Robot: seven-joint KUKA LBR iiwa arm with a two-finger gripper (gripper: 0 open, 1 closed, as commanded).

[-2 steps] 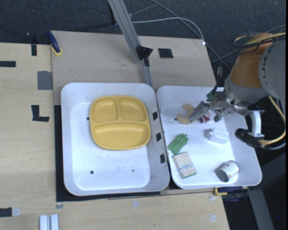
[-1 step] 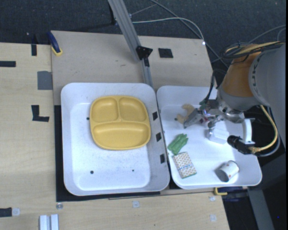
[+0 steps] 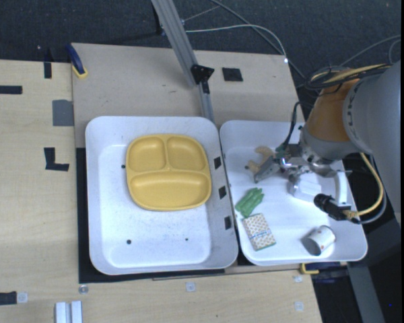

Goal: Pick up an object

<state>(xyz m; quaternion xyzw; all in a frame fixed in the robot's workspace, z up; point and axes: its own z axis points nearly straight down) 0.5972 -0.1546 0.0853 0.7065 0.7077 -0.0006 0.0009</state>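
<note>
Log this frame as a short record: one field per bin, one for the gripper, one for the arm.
left bin: holds a yellow plastic plate with three compartments, lying flat in the upper half
right bin: holds a green ridged object, a small patterned card packet, a white and grey cup lying on its side, and a small tan object
gripper: low in the upper part of the right bin, beside the tan object; grasp cannot be judged
arm: grey with an orange band, reaching in from the right
</note>
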